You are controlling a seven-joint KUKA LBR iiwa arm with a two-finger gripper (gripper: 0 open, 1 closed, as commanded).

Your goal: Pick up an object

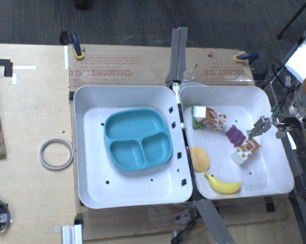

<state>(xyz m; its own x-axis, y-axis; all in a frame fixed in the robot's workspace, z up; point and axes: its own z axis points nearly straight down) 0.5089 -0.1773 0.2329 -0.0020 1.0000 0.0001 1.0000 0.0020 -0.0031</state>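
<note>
- left bin has a blue divided plate in it
- right bin holds the pickable stuff: banana, yellow roundish thing, purple lump, two small printed cartons, and
- arm mostly cut off at right
- gripper hangs over the lower carton, too small to tell if the fingers are apart or together

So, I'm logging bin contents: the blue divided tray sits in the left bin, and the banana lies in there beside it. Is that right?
Not quite. The camera view shows the banana in the right bin, near its front edge below the yellow-orange rounded item. The blue divided tray does sit in the left bin.
</note>
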